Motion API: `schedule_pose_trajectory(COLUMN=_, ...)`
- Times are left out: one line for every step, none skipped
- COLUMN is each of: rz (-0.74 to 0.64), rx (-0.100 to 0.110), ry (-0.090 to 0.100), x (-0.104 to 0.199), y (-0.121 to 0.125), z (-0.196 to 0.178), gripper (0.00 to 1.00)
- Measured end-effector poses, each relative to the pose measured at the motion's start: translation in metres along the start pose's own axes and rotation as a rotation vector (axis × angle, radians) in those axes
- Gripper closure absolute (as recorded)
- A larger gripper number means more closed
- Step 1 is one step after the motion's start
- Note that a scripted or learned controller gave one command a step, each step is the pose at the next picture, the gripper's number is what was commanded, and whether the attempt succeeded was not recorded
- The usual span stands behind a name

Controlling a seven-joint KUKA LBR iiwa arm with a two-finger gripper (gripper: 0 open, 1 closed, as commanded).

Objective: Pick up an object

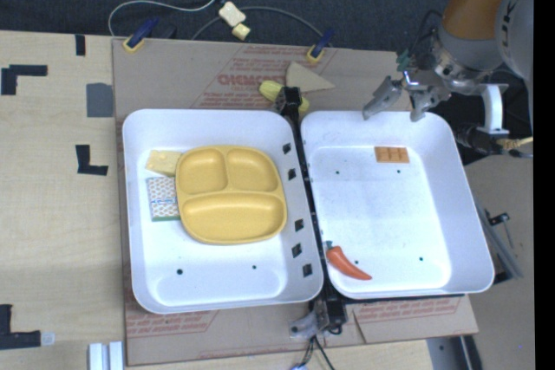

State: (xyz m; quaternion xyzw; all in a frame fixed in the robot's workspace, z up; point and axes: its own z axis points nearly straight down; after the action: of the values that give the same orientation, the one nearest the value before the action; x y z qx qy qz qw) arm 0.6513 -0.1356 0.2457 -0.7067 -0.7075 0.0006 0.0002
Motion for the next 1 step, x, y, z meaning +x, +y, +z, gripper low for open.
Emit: schedule_pose_trajectory(rz=0.003, rx=0.003, ry=-0.001, x=-0.0607, y=-0.0164, z=0.0690, gripper=0.00)
